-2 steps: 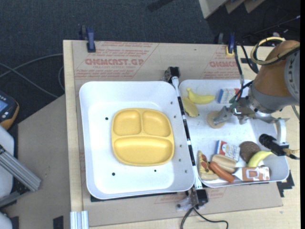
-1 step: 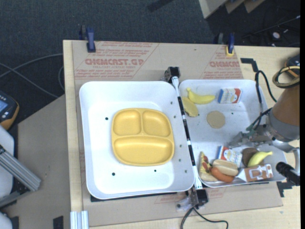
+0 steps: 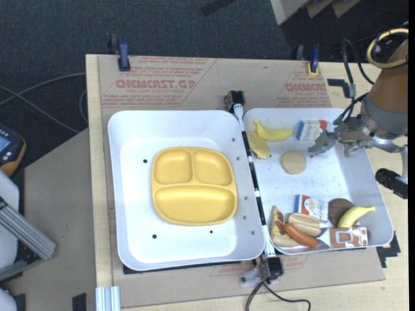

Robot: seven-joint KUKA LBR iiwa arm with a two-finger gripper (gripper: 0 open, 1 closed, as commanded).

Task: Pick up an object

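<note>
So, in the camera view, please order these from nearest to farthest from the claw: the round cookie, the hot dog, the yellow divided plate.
1. Round cookie, just left of and below the claw, in the right bin.
2. Hot dog, at that bin's near edge.
3. Yellow divided plate, in the left bin.
</note>
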